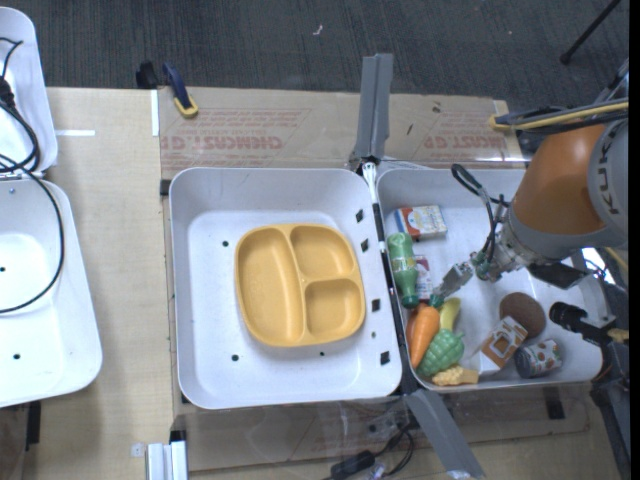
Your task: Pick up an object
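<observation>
Bench: light wood top, brown cardboard sheet with red print along far side. Two shallow white bins directly on it, side by side, touching at middle: left bin, right bin. Blue-handled clamp at far edge. White tray on bench at left.

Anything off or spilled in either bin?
Nothing stands out. The yellow three-compartment plastic plate lies flat in the left white bin; the toy food, including an orange carrot, is heaped loosely inside the right white bin.
</observation>
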`<state>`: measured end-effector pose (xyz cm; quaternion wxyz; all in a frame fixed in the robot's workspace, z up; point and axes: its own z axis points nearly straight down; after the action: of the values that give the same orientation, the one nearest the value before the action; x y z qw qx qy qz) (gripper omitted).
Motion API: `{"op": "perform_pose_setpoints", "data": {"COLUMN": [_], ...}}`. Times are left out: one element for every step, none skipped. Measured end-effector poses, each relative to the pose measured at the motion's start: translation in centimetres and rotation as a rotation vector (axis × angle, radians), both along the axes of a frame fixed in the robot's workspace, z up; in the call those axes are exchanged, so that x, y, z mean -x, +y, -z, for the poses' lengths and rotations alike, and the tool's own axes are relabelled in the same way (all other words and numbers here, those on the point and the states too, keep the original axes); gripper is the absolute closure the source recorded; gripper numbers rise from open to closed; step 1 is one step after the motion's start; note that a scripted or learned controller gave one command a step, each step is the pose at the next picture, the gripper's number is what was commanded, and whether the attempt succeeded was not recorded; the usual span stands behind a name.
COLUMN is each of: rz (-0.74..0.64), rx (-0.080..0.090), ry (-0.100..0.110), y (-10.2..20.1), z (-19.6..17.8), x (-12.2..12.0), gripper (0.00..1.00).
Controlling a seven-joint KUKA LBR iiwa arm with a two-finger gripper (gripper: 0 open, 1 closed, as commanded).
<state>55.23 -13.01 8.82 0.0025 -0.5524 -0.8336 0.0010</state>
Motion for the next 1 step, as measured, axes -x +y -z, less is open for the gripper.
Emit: {"op": "perform_pose_setpoints", "data": {"rz": [0.249], "rx": [0.001], "ry": [0.003], "y": [1.94], "z": [0.07], "x": [4.75], "gripper": [0.0]}}
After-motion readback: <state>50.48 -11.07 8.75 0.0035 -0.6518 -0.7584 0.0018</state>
